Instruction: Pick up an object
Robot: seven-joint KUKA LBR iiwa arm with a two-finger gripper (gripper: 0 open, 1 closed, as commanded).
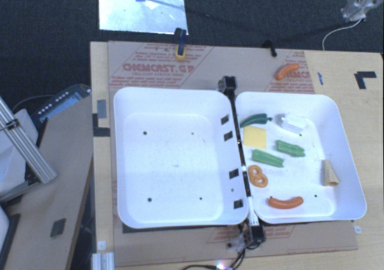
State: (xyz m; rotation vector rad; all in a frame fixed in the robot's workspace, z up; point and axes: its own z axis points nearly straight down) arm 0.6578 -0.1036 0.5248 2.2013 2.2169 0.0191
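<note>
From my seat I see the two white bins side by side on the bench. The left bin shows bare white floor with a few small dark dots. The right bin holds all the toy food I could go for.

In the right bin, a dark green pepper-like piece lies near the upper left corner, just beside the divider. To its right sits a clear, whitish plastic item (too washed out against the bin for me to name). Below the pepper lies a yellow cheese slice. Right of the cheese is a green pod, and below the cheese a second green pod, both lying flat and apart from each other. An orange pretzel rests low against the left wall. An orange sausage lies along the near edge, curved slightly. A tan cone-shaped piece sits by the right wall.

Outside the bins, another orange sausage lies on the brown board behind the right bin.

The gripper shows at the top right corner, well away from both bins, over the dark floor. I cannot tell its state, and nothing is visibly in it.
</note>
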